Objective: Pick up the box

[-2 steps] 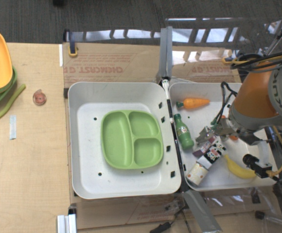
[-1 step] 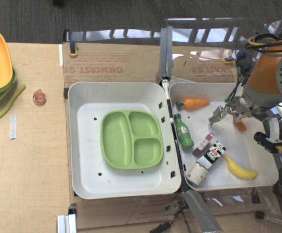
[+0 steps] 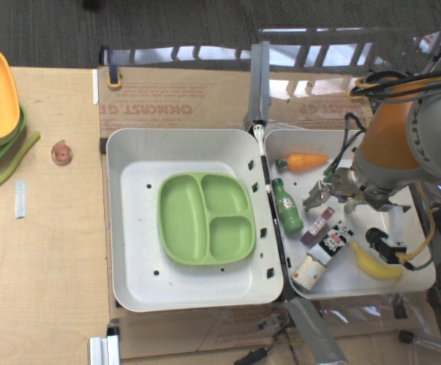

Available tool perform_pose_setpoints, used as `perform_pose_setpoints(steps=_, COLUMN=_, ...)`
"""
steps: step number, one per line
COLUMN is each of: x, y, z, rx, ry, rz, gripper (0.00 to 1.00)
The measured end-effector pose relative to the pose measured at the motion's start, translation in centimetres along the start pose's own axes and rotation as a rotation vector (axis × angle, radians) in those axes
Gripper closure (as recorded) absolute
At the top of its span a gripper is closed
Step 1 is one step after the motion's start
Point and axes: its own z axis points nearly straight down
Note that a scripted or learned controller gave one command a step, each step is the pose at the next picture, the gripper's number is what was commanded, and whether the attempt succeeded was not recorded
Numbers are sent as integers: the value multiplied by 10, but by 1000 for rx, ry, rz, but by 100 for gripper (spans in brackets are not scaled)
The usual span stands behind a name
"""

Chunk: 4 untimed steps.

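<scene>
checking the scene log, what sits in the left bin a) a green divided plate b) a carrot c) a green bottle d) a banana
a, the green divided plate lies flat in the left bin, while the carrot, green bottle and banana lie in the right bin.

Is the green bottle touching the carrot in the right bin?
Apart. The camera view shows the green bottle lying below the carrot, with bare white bin floor plainly visible between them.
</scene>
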Motion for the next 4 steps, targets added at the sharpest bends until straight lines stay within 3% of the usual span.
perform_pose_setpoints(steps=1, x=-14, y=-28, z=0, rx=-1, ry=0, rz=-163, gripper=0)
perform_pose_setpoints(steps=2, x=-53, y=9, z=0, rx=-2, ry=-1, rz=46, gripper=0)
perform_pose_setpoints(steps=3, x=3, y=-25, z=0, rx=0, ry=0, rz=-48, gripper=0)
perform_pose_setpoints(steps=4, x=-54, y=39, z=0, rx=-2, ry=-2, rz=-13, gripper=0)
